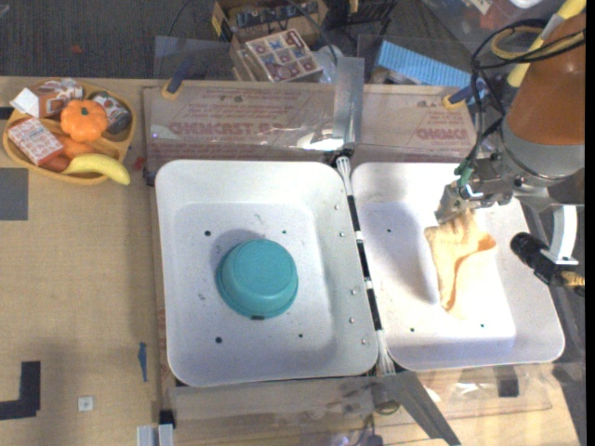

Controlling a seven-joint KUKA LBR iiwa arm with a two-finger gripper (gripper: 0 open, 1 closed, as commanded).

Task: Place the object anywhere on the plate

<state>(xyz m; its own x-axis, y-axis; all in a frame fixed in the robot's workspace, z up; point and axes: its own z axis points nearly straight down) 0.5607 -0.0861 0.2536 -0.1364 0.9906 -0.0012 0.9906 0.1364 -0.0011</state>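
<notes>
Orange cloth (456, 254) hangs, seemingly pinched by gripper (462, 201), near right bin's (539, 342) rim.

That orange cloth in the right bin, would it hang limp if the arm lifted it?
Probably. The orange cloth already sags in folds below the gripper, so it looks floppy and light. It likely drapes and swings when raised, and could spill over the edge of the teal plate.
</notes>
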